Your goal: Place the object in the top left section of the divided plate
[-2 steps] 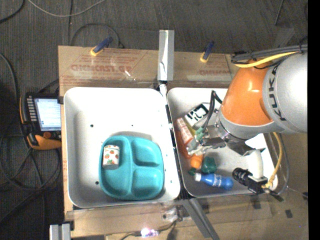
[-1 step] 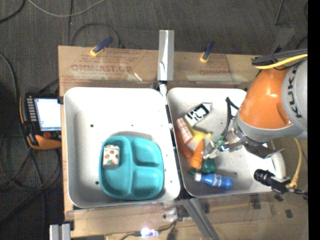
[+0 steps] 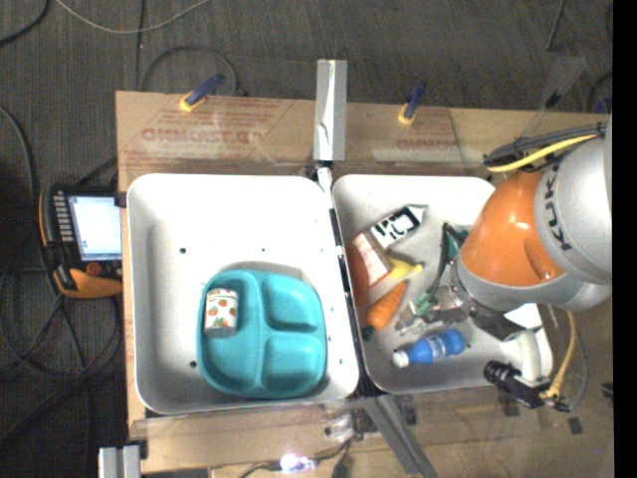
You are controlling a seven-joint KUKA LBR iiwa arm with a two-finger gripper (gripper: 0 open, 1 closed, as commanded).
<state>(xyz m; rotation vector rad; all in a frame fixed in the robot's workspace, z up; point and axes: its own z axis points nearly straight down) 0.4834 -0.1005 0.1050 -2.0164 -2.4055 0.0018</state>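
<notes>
Near the bottom of the right white bin (image 3: 478, 384), a blue plastic bottle (image 3: 430, 349) lying on its side. Above it, an orange carrot-shaped toy (image 3: 386, 307) beside the gripper (image 3: 430, 305); cannot tell its state. In the left white bin (image 3: 159, 267), a teal divided plate (image 3: 264, 337), with a small white patterned can (image 3: 221, 311) inside the top left section.

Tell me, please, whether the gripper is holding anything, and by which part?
It cannot be told: the gripper hangs among the right bin's clutter, the orange-banded wrist hiding it.
</notes>
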